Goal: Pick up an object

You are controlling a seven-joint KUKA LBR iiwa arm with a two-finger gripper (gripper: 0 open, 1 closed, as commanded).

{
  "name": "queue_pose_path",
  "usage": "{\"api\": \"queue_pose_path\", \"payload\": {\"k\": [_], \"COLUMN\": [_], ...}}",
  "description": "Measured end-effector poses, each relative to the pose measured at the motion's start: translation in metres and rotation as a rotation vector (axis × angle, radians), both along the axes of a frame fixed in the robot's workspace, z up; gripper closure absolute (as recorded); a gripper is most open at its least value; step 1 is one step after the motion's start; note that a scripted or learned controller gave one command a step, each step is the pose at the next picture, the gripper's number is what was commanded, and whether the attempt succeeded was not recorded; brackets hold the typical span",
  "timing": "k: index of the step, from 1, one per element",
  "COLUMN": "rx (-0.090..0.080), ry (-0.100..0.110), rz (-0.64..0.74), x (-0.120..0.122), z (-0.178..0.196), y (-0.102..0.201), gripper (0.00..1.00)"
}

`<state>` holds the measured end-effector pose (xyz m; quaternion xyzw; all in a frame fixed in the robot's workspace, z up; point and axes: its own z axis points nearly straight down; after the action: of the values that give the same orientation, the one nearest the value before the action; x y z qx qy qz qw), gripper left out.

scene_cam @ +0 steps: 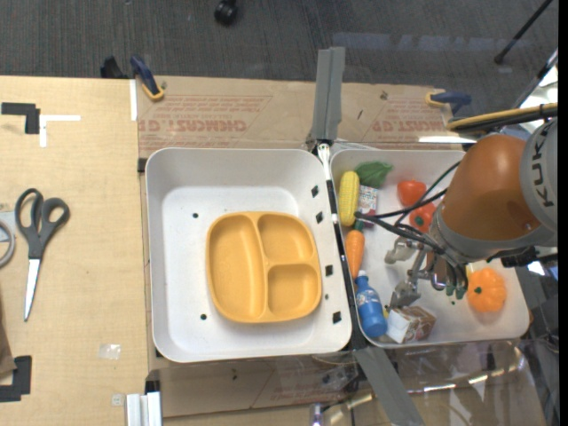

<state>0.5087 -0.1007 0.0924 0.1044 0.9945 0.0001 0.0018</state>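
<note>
The arm reaches into the right bin, and its end effector hangs low over the near half of that bin, close above the clutter; the step in hand looks like the approach before a grasp, with nothing yet lifted. Whether the end effector is open or closed cannot be told, since cables and the wrist body hide its tips.

The likeliest target is the small packet lying just beneath the end effector, against the bin's near edge; it looks like a crinkled, part-clear wrapper with brown and white patches, lying flat and a little askew. Just beside it, toward the divider between the bins, lies a blue bottle, and beyond that a carrot and a corn cob run along the same wall. A small orange pumpkin sits near the bin's right edge; a red pepper and something green lie at the far end.

The next move probably calls for a straight descent onto the packet, keeping clear of the bottle; the wrapper may slip or crumple.

The left bin holds a yellow divided plate.
</note>
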Motion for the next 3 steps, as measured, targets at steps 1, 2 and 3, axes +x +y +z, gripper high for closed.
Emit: {"api": "queue_pose_path", "payload": {"k": [1,2,3], "rx": [-0.012,0.000,-0.001], "ry": [-0.037,0.000,0.001], "rz": [0.088,0.002,-0.539], "x": [-0.019,0.006,0.041], "z": [0.009,0.000,0.175], "y": [-0.059,0.002,-0.046], "gripper": [0.00,0.00,0.00]}}
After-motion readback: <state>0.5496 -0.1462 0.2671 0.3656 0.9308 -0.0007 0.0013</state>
